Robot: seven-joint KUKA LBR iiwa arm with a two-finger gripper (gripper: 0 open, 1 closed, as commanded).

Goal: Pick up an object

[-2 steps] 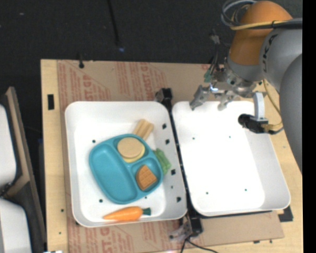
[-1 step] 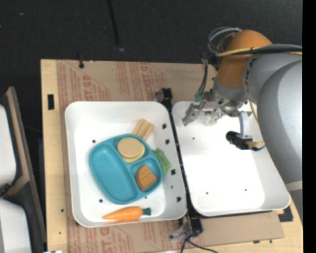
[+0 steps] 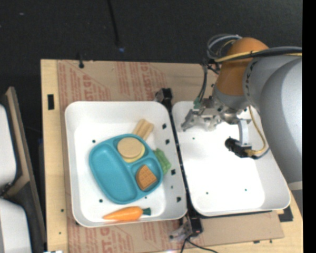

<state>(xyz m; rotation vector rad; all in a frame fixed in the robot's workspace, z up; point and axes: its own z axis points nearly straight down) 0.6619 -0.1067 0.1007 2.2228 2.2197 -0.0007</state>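
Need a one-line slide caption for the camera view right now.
Gripper over the right bin; blue tray, carrot and other toys in the left bin.

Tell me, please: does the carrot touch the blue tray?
Apart. The camera view shows a strip of white bin floor between the carrot and the blue tray.

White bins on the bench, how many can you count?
2. One shallow white plastic bin sits on the left, holding a blue divided tray and an orange carrot. The other white bin sits right beside it, under the arm's tool.
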